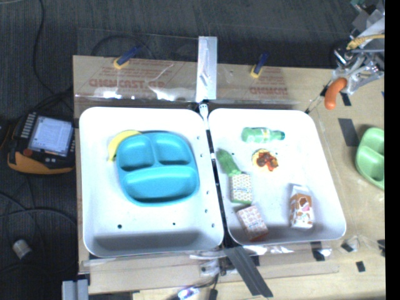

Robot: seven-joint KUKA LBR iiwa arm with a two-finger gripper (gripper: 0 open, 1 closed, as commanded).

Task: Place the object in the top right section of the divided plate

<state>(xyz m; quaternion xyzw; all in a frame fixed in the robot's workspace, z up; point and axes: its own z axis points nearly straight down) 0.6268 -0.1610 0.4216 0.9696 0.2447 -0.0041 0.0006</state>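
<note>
A blue divided plate (159, 167) lies in the left bin (100, 224), with two small sections at the back and one wide section at the front. A yellow banana (120, 140) pokes out from behind its back left rim. The right bin (325, 167) holds a green bottle (262, 134), a small round red and yellow food piece (266, 159), a green vegetable (226, 162), two patterned boxes (241, 187) (252, 220) and a small carton (300, 210). My gripper (361, 55) hangs at the far top right, outside both bins and well away from every object.
A green cup-like item (373, 155) stands on the bench right of the bins. An orange-handled piece (334, 92) lies near the right bin's back corner. A metal divider (207, 67) and clamps (127, 57) stand behind the bins. A handheld device (44, 139) lies on the floor at left.
</note>
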